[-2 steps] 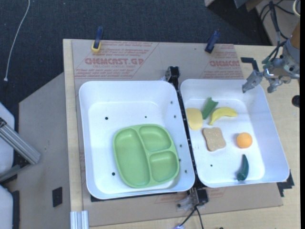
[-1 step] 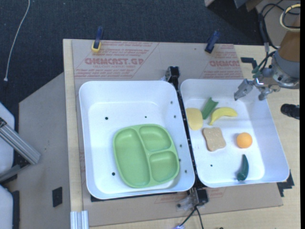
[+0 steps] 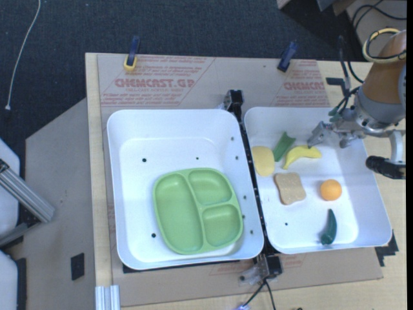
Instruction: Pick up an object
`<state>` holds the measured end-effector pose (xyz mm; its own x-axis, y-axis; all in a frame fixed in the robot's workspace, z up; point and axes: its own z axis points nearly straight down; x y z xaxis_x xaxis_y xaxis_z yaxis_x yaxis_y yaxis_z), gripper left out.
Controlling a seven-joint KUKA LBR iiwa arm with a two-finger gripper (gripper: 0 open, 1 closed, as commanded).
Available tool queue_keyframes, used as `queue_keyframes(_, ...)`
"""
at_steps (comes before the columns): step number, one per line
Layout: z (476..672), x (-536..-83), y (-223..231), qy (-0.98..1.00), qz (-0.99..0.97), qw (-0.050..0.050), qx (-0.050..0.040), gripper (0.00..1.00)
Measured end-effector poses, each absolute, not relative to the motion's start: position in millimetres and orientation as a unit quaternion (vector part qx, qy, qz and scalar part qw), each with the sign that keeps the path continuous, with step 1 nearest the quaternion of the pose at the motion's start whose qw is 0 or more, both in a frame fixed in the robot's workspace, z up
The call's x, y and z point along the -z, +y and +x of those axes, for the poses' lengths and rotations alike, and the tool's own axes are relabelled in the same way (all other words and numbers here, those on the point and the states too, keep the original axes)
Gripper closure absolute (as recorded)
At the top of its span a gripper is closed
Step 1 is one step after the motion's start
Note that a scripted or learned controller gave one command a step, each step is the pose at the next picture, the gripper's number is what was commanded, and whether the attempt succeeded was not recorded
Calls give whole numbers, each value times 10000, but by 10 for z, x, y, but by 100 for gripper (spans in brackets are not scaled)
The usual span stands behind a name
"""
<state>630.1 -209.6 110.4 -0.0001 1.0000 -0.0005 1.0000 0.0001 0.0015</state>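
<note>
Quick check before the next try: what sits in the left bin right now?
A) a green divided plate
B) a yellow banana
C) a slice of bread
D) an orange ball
A: the green divided plate lies in the left bin, while the ball, banana and bread all lie in the right bin.

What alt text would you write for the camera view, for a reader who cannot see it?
A grey robot arm's gripper hangs over the right white bin, which holds a banana, an orange, a bread slice, a yellow piece and two green vegetables. The left white bin holds a green divided plate.
</note>
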Motion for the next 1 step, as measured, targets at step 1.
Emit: queue_keyframes(1,6321,-866,-2092,7079,7063,13,-7,0)
